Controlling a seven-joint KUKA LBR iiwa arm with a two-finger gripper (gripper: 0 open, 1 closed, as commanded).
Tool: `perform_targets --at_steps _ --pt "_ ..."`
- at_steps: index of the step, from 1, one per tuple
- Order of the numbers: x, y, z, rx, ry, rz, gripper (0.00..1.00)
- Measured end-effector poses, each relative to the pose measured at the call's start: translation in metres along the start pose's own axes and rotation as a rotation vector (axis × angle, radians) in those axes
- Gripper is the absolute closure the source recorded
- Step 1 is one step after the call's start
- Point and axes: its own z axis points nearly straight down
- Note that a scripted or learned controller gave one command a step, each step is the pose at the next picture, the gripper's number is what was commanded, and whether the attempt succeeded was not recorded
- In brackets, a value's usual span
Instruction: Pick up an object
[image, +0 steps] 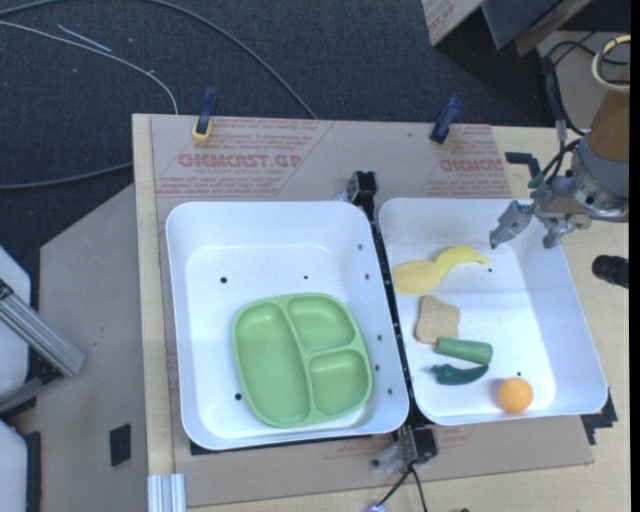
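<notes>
The gripper (530, 230) hung over the far right part of the right bin (575, 320), its two grey fingers (508, 226) spread apart with nothing between them. Above the fingers, the grey wrist and its orange band rose toward the right edge of the view, where the arm (610, 150) entered.

Just below and to the left of the open fingers, a yellow banana-shaped toy (458, 258) lay on the bin floor near the far wall. Touching its left end was a pale yellow oval piece (414, 276), close to the bin's left wall. Nearer the middle of that bin sat a tan slice of toy bread (437, 319). Just beside it, toward the near edge, lay a green cucumber-like piece (464, 349), and under that a darker green pepper (458, 373). A small orange ball (515, 394) rested near the bin's near right corner, apart from the rest.

The left bin (200, 260) stood against the right one, the two rims meeting at a black clip (362, 186) on the far side. In the left bin a light green divided plate (300, 358) with three compartments lay flat toward the near edge.

Both bins rested on a cardboard-coloured board (300, 150) printed with red lettering, held at its far edge by a yellow and blue clamp (204, 114) and a blue clamp (446, 119). Dark carpet and loose cables (120, 60) surrounded the board.
</notes>
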Motion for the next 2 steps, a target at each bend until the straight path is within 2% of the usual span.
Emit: perform_targets --at_steps 1,2 --pt "0.001 0.003 -0.008 -0.012 -0.003 -0.003 0.00" --pt "0.007 -0.005 0.044 -0.007 -0.001 -0.003 0.00"
